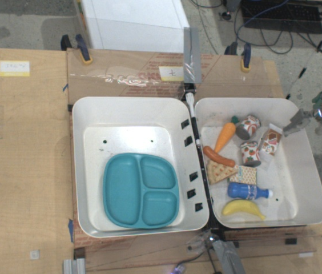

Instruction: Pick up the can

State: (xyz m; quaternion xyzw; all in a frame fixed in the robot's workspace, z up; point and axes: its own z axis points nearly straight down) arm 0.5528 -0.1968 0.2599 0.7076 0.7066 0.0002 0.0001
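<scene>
White bins (87,153) on cardboard-covered wooden bench (18,153); cables (286,33) on floor behind.

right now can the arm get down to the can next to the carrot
Probably yes. The can lies uncovered in the right bin, open from above, and the pincer sits close by at that bin's right rim. The carrot and the carton crowd its sides.
</scene>
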